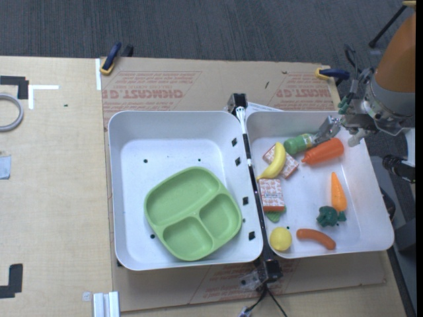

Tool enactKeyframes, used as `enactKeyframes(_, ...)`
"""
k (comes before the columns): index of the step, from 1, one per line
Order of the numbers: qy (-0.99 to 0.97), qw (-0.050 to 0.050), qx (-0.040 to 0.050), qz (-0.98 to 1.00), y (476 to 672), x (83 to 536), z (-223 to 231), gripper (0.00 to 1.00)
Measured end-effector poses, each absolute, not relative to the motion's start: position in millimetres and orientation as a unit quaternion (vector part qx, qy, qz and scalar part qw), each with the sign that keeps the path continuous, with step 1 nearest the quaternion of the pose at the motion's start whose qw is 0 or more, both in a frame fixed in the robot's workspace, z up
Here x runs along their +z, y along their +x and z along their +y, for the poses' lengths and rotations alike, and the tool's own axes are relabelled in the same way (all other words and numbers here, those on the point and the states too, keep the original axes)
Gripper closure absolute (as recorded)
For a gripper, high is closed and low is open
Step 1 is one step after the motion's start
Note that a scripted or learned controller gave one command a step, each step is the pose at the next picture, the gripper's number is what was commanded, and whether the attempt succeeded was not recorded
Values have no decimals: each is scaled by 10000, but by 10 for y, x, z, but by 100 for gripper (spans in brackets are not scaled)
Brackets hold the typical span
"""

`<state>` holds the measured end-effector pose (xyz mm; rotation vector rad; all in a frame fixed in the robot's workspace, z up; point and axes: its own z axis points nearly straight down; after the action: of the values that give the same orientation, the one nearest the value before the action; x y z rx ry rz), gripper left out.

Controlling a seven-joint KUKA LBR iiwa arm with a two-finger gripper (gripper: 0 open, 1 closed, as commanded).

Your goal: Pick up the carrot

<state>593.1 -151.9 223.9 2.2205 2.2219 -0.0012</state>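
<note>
A small tapered orange carrot [338, 191] lies in the right bin [370, 233], pointing away from me, with a green broccoli piece [328, 216] at its near end. A bigger orange-red carrot-like piece [324, 152] lies across the bin's far part, beside a green piece [299, 142]. My gripper [340, 132] hangs over the far right corner of this bin, right above the right end of the orange-red piece. Whether it touches that piece is unclear. The small carrot sits well in front of the gripper, apart from it.
The right bin also holds a banana [275, 161], two small printed boxes [271, 193], a lemon [280, 238] and a sausage [316, 238]. In the left bin [132, 144] lies a green divided plate [192, 212]. Blue-yellow clamps [110, 57] hold the cardboard at the back.
</note>
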Motion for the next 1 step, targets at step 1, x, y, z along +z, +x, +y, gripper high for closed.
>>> enactKeyframes(1,6979,1,0,7161,4946,1063,-1770,0)
